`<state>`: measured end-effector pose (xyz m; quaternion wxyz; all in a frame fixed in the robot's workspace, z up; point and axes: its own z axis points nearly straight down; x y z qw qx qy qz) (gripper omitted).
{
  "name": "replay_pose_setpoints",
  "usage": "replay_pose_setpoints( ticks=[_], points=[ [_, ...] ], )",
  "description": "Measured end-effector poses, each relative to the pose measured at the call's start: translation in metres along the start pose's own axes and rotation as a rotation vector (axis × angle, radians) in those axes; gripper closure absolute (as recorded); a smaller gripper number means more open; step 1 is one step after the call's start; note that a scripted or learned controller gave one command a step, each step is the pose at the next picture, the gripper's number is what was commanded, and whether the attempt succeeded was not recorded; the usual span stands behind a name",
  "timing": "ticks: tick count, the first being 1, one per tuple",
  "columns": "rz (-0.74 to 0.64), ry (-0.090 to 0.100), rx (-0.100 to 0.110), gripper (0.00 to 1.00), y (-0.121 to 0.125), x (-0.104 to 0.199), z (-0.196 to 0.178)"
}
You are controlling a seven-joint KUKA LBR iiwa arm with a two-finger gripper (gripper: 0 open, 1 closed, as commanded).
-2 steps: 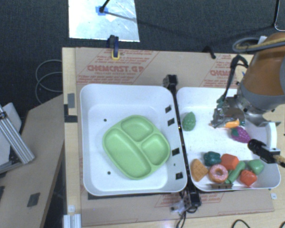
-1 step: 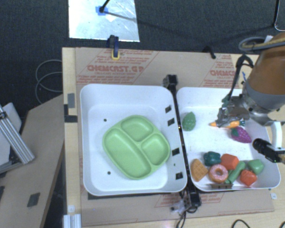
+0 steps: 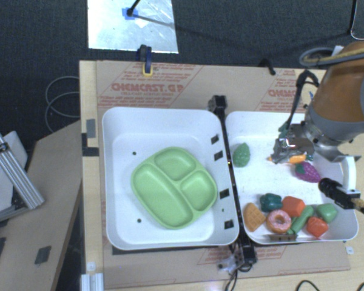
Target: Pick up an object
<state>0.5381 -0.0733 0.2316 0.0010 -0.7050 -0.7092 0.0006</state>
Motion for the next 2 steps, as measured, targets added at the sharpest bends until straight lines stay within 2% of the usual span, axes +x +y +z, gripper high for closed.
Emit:
replay_pose_setpoints(
  ticks=[1, 2],
  points=[
    [0.004, -0.001, -0.001, 1.00, -0.004, -0.013, 0.005],
    [0.001, -0.001, 0.001, 1.00, 0.004, -0.005, 0.019]
  ],
)
